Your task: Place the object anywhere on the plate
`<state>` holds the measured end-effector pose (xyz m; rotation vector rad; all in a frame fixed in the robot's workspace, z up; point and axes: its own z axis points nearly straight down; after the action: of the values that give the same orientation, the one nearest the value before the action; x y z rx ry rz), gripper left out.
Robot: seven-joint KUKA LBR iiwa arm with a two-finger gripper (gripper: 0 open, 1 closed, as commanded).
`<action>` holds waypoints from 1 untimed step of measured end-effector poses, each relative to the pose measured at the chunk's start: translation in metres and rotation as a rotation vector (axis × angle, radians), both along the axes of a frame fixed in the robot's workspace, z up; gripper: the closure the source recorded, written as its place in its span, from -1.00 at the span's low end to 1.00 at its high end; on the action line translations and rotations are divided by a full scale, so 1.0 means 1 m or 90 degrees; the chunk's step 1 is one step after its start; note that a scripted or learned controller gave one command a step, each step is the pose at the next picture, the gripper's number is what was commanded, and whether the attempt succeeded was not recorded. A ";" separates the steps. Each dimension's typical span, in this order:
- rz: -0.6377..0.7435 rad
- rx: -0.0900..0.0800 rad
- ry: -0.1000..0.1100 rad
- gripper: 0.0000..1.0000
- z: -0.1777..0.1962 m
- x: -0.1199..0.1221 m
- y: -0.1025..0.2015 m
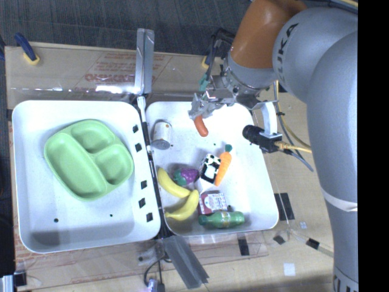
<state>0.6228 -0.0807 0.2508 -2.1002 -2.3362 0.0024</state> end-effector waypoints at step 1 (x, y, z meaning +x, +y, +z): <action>0.081 0.001 0.003 1.00 -0.060 0.033 0.061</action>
<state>0.6561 -0.0199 0.1909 -1.9447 -2.4618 0.0051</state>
